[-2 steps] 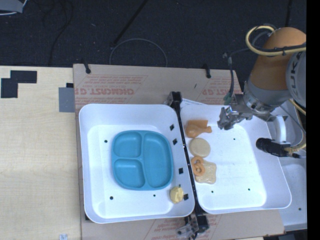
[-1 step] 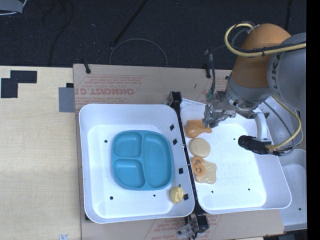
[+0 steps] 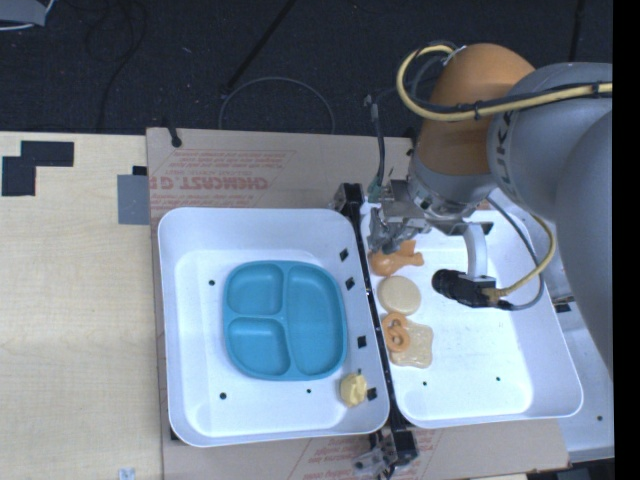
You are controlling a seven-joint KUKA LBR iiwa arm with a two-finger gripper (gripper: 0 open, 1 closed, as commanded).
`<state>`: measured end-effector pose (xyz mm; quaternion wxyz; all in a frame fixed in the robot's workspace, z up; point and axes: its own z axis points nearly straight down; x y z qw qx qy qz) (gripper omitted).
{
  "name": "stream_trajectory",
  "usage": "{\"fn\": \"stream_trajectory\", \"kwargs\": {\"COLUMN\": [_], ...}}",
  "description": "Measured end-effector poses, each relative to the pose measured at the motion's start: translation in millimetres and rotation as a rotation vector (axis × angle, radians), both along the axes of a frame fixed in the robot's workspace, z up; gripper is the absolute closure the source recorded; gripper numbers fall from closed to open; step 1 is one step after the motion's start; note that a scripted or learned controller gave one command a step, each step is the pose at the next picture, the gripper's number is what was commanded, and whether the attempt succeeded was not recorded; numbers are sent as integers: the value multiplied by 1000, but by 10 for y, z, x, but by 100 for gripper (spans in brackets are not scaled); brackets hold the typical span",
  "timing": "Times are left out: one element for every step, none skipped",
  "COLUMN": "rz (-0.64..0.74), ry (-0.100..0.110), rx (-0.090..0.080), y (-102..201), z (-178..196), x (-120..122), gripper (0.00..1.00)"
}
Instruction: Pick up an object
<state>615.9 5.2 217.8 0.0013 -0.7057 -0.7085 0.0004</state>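
Lying against the left wall of the right bin (image 3: 520,388), the orange toy (image 3: 397,261) sat directly under the gripper (image 3: 392,230), at the head of a short column of pieces: a pale round disc (image 3: 400,295) just below it and a flat, egg-like piece (image 3: 408,340) below that. Whether the fingers were spread or pressed together could not be told; metal and toy ran together in the view, and nothing showed the toy caught between them.

The likeliest failure seemed a miss caused by the wall itself: with the toy so near the divider between the bins, one finger might land on the rim instead of beside the toy. The toy's rounded, uneven shape could also let it squirt sideways under a pinch, or nudge the disc beside it. A black cable end (image 3: 462,286) hung near the wrist and could brush the pieces.

The left bin (image 3: 190,388) held a blue divided plate (image 3: 283,319) and a small yellow lump (image 3: 352,389) in its lower right corner. Both bins rested on printed cardboard (image 3: 250,173) over a pale wooden bench (image 3: 70,298), with dark floor and loose cables (image 3: 270,93) behind.
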Motion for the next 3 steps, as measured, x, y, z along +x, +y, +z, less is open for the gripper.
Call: {"fn": "stream_trajectory", "kwargs": {"rz": [-1, 1, -2], "ry": [3, 3, 3], "rx": [0, 1, -1], "y": [440, 948, 930], "z": [-23, 15, 15], "x": [-113, -237, -234], "gripper": [100, 100, 0]}}
